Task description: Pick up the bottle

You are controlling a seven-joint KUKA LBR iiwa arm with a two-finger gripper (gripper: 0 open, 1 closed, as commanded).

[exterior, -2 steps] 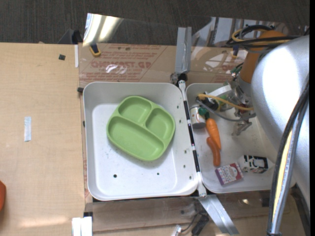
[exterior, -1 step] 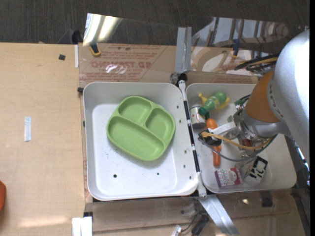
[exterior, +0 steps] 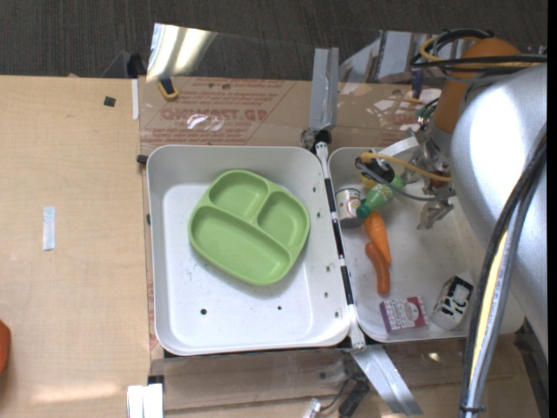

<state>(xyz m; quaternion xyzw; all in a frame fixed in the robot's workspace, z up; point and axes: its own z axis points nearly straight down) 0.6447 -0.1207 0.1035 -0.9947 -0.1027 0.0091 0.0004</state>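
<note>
The pink packet (exterior: pixel 402 313) is seen at the right bin's (exterior: pixel 474 242) near edge. The green bottle (exterior: pixel 376 198) lies tilted above the carrot (exterior: pixel 378 251), beside a can (exterior: pixel 349 204). The claw (exterior: pixel 435 212) stands apart, just right. Its state cannot be told. It should be centred across the bottle's body.

The scene is evenly and brightly lit from overhead. Strong glare is seen on a shiny metal sheet (exterior: pixel 180 49) at the top, where a lamp is mirrored, and a broad white highlight is spread across the arm (exterior: pixel 505 138). Soft shadows are cast inside the left bin (exterior: pixel 165 259) along its walls and under the green plate (exterior: pixel 250 226). Focus is fairly sharp throughout; slight softness and grain are noticed on the dark floor.
</note>
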